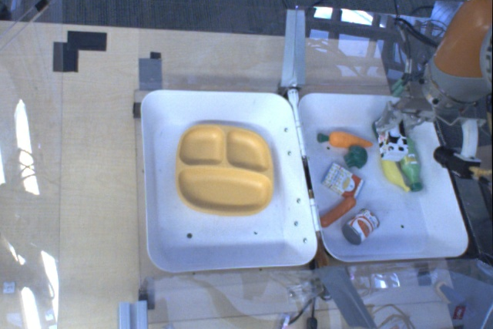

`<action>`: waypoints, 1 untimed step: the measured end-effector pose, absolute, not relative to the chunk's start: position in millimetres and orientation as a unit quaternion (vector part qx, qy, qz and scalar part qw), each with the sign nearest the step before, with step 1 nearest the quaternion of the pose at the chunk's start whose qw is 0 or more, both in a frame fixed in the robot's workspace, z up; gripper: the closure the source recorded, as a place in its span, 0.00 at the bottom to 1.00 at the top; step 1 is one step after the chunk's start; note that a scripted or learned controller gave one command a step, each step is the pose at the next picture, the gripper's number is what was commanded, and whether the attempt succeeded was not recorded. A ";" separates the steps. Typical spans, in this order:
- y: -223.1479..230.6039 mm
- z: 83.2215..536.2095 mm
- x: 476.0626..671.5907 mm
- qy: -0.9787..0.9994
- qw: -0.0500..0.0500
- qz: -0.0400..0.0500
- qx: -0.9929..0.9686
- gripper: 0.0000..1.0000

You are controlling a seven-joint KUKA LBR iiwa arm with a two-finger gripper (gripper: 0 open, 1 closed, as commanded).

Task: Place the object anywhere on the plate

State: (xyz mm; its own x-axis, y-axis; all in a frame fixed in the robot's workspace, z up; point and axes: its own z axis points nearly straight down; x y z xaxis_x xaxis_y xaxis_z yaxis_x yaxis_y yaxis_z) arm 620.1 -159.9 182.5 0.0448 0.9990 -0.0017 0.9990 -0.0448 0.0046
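Two white bins sit on the wooden desk (92, 189), and the hand (399, 119), open or closed I cannot tell, is right over the cow toy (394, 144), with the yellow plate (225, 169) far off to its side in the other bin.

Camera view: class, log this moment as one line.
plate: left bin, nothing on it | gripper: over right bin by cow carton | toys: right bin

1. The plate (225, 169) is sitting in the left bin (166, 243).
2. The gripper (398, 122) is hanging over the right bin (431, 243), at its far edge.
3. Just below the fingers, a carton (395, 146) is lying, possibly touching them.
4. Left of the fingers, a carrot (345, 139) is lying.
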 end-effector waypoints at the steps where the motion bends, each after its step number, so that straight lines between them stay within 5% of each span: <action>1: -54.1 185.3 635.6 0.676 0.002 0.002 0.737 1.00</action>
